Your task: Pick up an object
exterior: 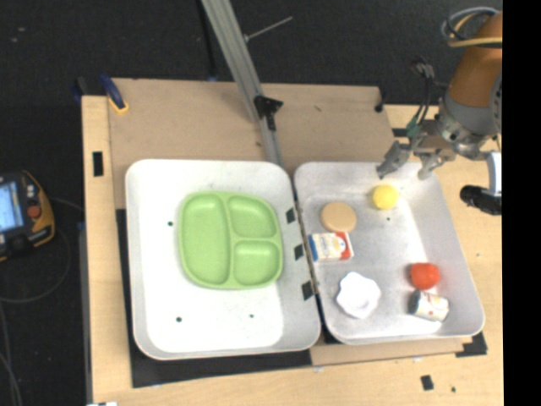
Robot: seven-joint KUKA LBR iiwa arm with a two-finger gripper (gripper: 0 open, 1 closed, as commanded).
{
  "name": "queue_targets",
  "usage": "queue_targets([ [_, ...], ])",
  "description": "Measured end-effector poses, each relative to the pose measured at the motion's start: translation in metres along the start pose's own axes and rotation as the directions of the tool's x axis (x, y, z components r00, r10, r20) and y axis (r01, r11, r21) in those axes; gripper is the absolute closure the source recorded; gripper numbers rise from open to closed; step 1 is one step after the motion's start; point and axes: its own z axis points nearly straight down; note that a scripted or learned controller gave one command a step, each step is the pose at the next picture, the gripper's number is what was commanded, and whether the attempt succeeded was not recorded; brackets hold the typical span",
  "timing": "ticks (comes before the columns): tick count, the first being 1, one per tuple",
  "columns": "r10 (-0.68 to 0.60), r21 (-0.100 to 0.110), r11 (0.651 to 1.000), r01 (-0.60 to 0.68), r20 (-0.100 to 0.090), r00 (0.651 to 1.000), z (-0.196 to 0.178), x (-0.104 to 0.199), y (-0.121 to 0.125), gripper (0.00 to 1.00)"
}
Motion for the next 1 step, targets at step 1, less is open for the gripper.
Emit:
queue_targets([
  [1, -0.003, -0.001, 1.000, 0.003, 0.000, 1.000, 0.0473, -0.0057, 0.0084, 0.00],
])
